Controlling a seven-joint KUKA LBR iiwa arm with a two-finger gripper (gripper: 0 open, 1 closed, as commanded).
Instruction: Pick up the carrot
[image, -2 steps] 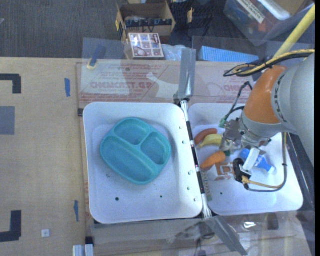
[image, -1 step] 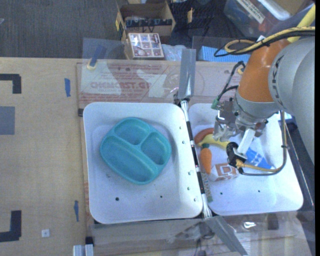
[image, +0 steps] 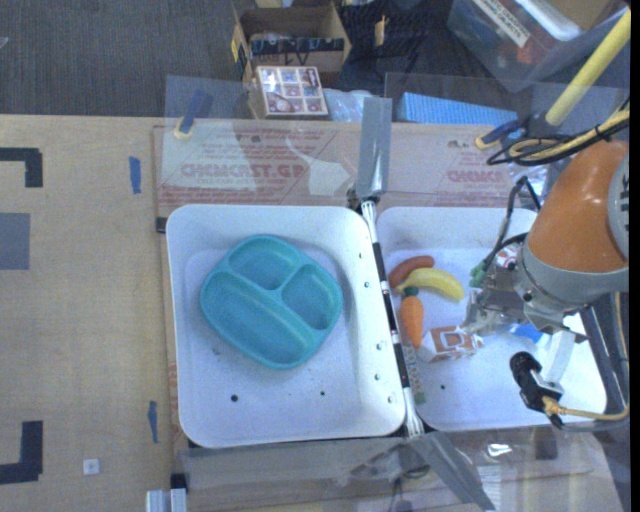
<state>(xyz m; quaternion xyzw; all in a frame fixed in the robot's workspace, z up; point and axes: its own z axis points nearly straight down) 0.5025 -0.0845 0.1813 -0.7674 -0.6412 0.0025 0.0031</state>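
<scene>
Two shallow white bins sit side by side on the bench, and the divider between them serves as the landmark. Left of the divider, the left bin (image: 200, 400) holds a teal plate (image: 271, 299) with three compartments, lying flat and taking up most of the bin's floor; a few small dark specks dot the white floor below it. Behind both bins stands a flattened cardboard sheet (image: 260, 170) with faded red print; the letters seem to read "CHEMCAST GP", though glare makes that uncertain. Further back, just left of the divider line, lies a small box (image: 290, 90) with a grid of coloured pictures on its face, its text too small to read.

Right of the divider, the right bin (image: 480, 410) holds several things close to its left wall. A reddish sausage-shaped toy (image: 410, 268) lies nearest the back, with a yellow banana (image: 436, 283) touching it just in front. The carrot (image: 411, 318), orange with a green tip, lies just right of the divider, below the banana and pointing toward the front of the bin. Beside the carrot, further from the divider, is a small white carton (image: 447, 342) with an orange label, its print illegible.

The gripper (image: 487, 312) hangs over the carton's right end, well right of the divider and apart from the carrot. Its fingers are lost among cables and metal parts, so whether they are spread or pressed together cannot be told. The arm's orange band (image: 580, 215) is cut off by the right edge.
</scene>
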